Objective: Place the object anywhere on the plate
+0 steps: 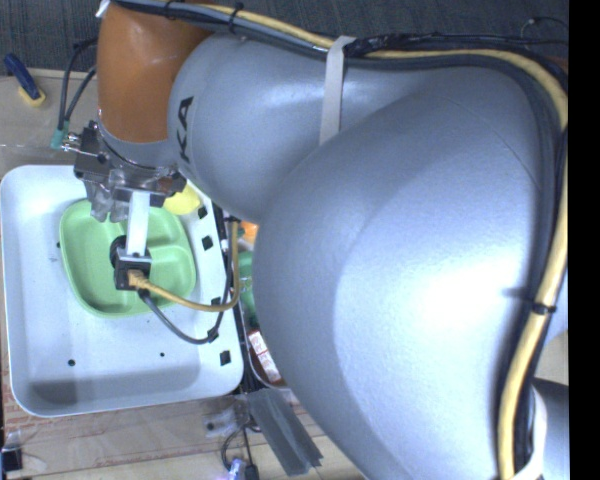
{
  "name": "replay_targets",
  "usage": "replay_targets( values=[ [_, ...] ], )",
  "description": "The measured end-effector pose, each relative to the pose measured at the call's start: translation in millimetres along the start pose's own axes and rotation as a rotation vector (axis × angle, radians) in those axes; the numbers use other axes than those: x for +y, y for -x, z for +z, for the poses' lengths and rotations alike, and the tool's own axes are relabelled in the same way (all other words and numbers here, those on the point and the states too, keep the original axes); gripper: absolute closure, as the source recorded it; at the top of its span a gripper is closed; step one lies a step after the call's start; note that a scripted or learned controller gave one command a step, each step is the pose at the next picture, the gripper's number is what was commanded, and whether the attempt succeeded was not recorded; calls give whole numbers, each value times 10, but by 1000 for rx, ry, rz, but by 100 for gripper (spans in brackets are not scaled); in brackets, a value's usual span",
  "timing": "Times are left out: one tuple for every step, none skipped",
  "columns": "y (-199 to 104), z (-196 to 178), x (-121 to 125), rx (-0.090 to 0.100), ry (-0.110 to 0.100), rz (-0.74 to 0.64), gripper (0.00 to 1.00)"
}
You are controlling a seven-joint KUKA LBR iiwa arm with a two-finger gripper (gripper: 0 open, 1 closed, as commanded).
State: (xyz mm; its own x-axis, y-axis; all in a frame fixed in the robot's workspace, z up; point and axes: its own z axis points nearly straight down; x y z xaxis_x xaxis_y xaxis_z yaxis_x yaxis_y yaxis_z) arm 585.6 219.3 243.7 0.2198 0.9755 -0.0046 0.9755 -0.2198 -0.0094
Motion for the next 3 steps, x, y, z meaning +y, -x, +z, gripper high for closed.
replay_targets(
  values=[
    [1, 0, 0, 0, 0, 0, 0],
    [-3, -90, -3, -2, -3, -4, 100],
    [-3, -89, -4, -2, -3, -5, 0]
  ],
)
